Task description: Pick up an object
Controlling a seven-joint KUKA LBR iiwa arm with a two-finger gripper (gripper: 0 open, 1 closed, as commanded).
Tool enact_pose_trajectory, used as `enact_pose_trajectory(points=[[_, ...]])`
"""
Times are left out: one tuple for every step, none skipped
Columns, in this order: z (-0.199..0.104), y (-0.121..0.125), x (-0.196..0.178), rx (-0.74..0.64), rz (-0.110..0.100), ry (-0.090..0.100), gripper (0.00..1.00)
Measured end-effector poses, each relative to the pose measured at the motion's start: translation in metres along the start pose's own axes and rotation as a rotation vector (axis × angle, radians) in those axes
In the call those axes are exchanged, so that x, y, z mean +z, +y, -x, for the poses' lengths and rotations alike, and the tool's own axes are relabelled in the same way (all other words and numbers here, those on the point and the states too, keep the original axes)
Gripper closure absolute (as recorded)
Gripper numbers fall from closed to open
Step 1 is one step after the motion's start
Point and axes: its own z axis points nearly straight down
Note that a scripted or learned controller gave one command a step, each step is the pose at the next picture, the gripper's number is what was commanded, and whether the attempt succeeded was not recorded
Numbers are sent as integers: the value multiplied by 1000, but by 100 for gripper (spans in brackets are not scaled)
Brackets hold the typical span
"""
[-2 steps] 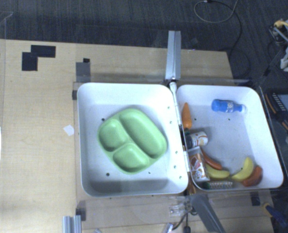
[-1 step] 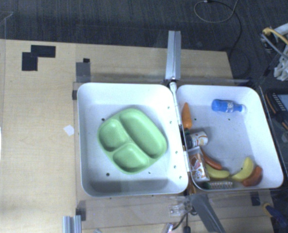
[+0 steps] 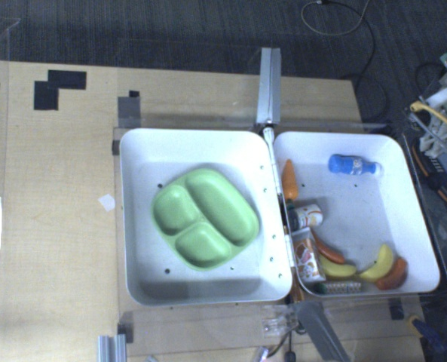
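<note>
The camera view looks down on a pale wooden counter [image 3: 50, 240] carrying two shallow white bins with smooth walls and rounded corners. Nearest, along the front wall of the right bin [image 3: 423, 225], lie a flat printed packet [image 3: 307, 259], a curved yellow banana [image 3: 380, 263] touching a rounded red-orange piece [image 3: 394, 275], and a second yellow piece [image 3: 336, 268] under a thin red strip. Just behind the packet lies a small can [image 3: 306, 217] on its side, and behind that a tapered orange carrot [image 3: 289, 182] rests against the divider. Farthest back lies a blue bottle [image 3: 353, 165], well apart from the rest. The left bin [image 3: 136, 202] holds a glossy green plate [image 3: 205, 217] moulded into three rounded compartments. The pincer's state cannot be told.
</note>
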Motion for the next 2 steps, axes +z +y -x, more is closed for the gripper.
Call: enact_pose_trajectory(points=[[-29,9,-21,-101,3,3,100],[-43,15,-50,4,2,2,100]])
